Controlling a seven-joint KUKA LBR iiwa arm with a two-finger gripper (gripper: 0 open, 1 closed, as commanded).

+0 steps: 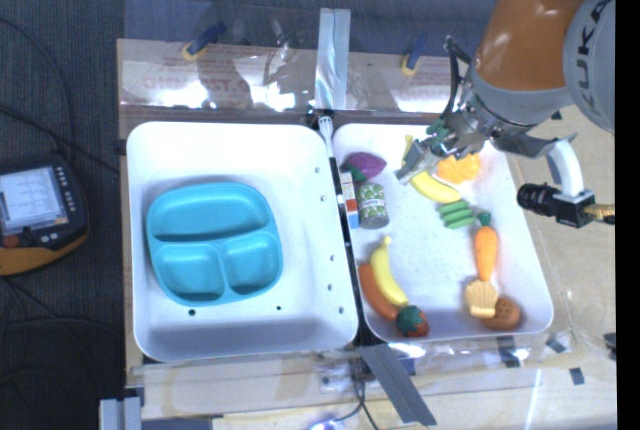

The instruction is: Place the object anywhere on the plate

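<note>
A blue plate [212, 240] with three compartments lies in the left bin [180, 143]. The right bin [520, 248] holds toy food: a purple eggplant [364, 163], a small jar [372, 203], a yellow banana [435, 186], an orange piece [462, 167], a green pea pod [457, 214], a carrot [484, 251], a second banana [386, 271] beside a sausage [375, 296], a strawberry [411, 321] and a bread piece [484, 299]. My gripper [428, 153] hangs low over the back of the right bin, just above the yellow banana and the orange piece.
A clear divider [333, 58] rises between the bins at the back. A handheld pendant [35, 208] lies on the floor at the far left. A black fitting [550, 200] juts from the arm over the right bin's right edge.
</note>
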